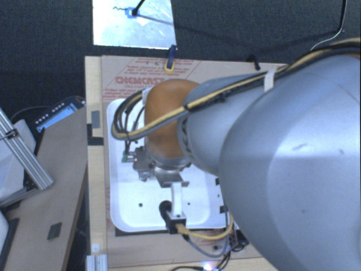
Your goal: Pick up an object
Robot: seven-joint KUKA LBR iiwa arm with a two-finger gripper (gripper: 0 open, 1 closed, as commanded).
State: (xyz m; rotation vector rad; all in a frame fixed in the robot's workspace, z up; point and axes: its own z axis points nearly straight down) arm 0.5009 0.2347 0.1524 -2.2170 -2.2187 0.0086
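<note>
My grey arm with its orange band [163, 117] reaches in from the right and covers most of the bench. The gripper [148, 167] hangs low over the left white bin [127, 208], near that bin's middle, and the wrist hides its lower end. The bare parts of the bin floor show no loose object, just a few small dark dots. The right bin lies hidden under the arm.
The bins rest on a brown board with red print [135, 75], held by a yellow and blue clamp [170, 61] at the back edge. A shiny foil sheet [132, 16] lies behind. An aluminium rail [22, 154] and a small device with a blue screen [56, 113] stand left.
</note>
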